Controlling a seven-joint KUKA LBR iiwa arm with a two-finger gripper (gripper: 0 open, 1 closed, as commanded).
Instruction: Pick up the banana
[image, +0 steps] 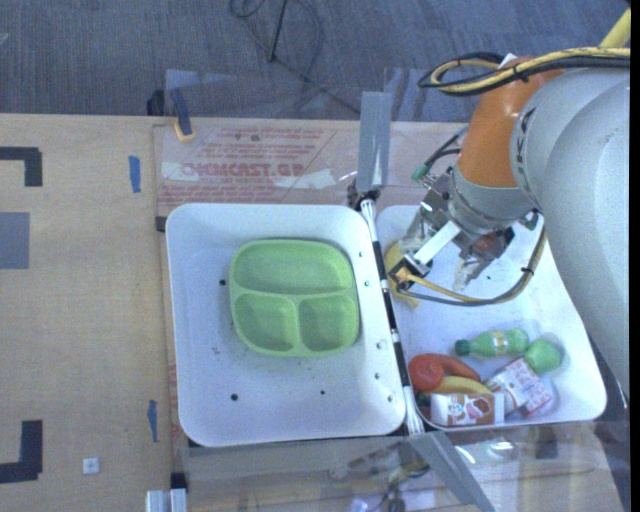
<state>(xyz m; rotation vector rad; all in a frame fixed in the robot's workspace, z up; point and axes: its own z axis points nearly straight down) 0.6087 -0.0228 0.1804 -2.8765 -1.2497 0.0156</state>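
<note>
The banana (464, 384) is a small yellow curve in the front of the right bin (575, 330), wedged between a red vegetable (430, 369) and a red-and-white carton (463, 408). My gripper (438, 270) hangs over the back left part of the same bin, well behind the banana. Its two fingers are spread open with nothing between them. A yellow cable loops under the wrist.
A green bottle (492, 343), a green round item (543, 355) and a red-and-white packet (526, 388) crowd the banana at the bin's front. The left bin (200, 390) holds a green divided plate (295, 297). The arm's bulk fills the right side.
</note>
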